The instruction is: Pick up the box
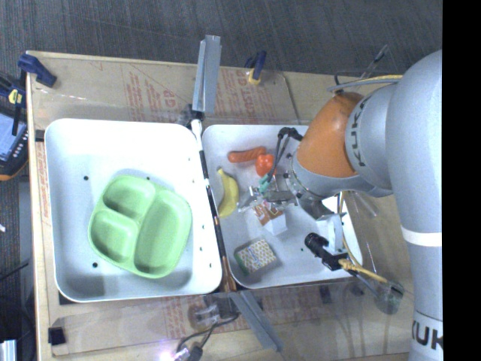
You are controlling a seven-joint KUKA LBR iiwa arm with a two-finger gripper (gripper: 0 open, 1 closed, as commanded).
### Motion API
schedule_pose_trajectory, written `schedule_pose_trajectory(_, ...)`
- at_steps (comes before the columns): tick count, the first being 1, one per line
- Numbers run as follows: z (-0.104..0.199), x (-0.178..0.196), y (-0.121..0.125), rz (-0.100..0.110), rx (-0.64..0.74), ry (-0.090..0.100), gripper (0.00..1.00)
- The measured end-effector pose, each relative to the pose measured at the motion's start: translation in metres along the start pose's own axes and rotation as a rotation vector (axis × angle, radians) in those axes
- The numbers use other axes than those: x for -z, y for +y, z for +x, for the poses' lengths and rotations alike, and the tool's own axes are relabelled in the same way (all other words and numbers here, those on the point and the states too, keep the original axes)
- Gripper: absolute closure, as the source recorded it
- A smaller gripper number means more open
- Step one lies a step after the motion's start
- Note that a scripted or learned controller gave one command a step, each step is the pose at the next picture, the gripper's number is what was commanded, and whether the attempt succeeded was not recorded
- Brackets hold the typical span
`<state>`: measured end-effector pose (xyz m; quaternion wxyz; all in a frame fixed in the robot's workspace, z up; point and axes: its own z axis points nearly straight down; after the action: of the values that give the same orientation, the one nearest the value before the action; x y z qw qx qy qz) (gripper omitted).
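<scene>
**Item 1, step in hand.** Approach, ahead of any grasp. Your gripper point(263, 199) hung low over the middle of the right bin point(289, 271), just beside a small brown-and-white packet point(269, 216). Nothing could be seen held in it, and from above you could not tell whether it stood open or closed.

**Item 2, the box point(258, 256).** Patterned, lying flat and a little askew near the right bin's front wall, apart from the gripper. The packet might also have been a small box; the view was too coarse to settle it.

**Item 3, next move (a judgement).** You would need to carry the gripper toward the front wall, square it to the box's narrower sides, and descend clear of the packet.

**Item 4, other contents.**
- A banana point(228, 192) lay by the right bin's left wall.
- An orange carrot-like piece point(246, 156) and a red piece point(264, 162) lay nearer the far wall.
- The left bin point(68, 149) held a green divided plate point(141, 226).

**Item 5, surface and room.** A pale plywood bench point(135, 89) with a blue clamp point(257, 65) on its far edge, and dark carpet point(113, 13) beyond.
</scene>
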<state>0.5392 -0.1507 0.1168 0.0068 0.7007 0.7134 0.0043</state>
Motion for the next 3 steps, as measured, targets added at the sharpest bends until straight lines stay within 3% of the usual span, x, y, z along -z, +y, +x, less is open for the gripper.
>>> schedule_pose_trajectory(1, -0.003, 0.011, 0.000, 0.000, 0.001, -0.007, 1.00)
schedule_pose_trajectory(2, -0.003, 0.011, 0.000, 0.000, 0.001, -0.008, 0.00)
schedule_pose_trajectory(3, -0.008, 0.006, 0.064, 0.017, 0.149, 0.006, 0.00)
